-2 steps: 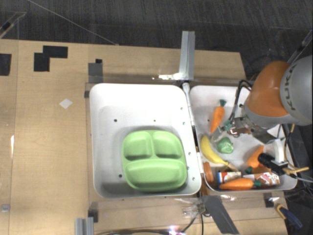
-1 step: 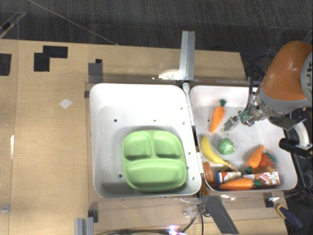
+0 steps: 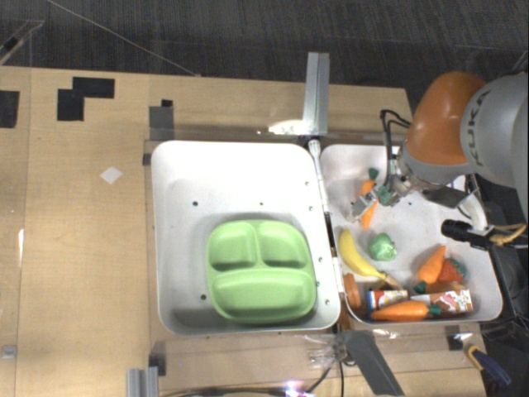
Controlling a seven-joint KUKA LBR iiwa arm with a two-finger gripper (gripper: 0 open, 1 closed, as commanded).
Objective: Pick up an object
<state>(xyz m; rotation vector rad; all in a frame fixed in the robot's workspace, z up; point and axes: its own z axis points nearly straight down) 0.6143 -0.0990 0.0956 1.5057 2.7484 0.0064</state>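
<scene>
The arm enters the right bin (image 3: 494, 300) from the right, with the pincer (image 3: 385, 190) lowered into that bin's far-left part, close to the divider between the two bins. A small orange carrot (image 3: 369, 214) lies just beside and below the tip, apparently touching it. Whether the pincer is spread or pressed together cannot be determined — the wrist covers the tip.

Other candidates, all placed relative to the small carrot:
- green ball (image 3: 381, 247) — near, toward the near side
- banana (image 3: 355, 255) — near, beside the divider
- second carrot (image 3: 431, 264) — farther right
- large carrot (image 3: 400, 310) and bottle (image 3: 421, 300) — along the bin's near wall

The left bin (image 3: 178, 172) carries a green divided tray (image 3: 260, 269).

Judgement: the step in hand is the grasp approach. For a sound grasp, centre the tip across the small carrot's narrow axis, descend vertically, close fully, and lift only once the carrot is seated.
</scene>
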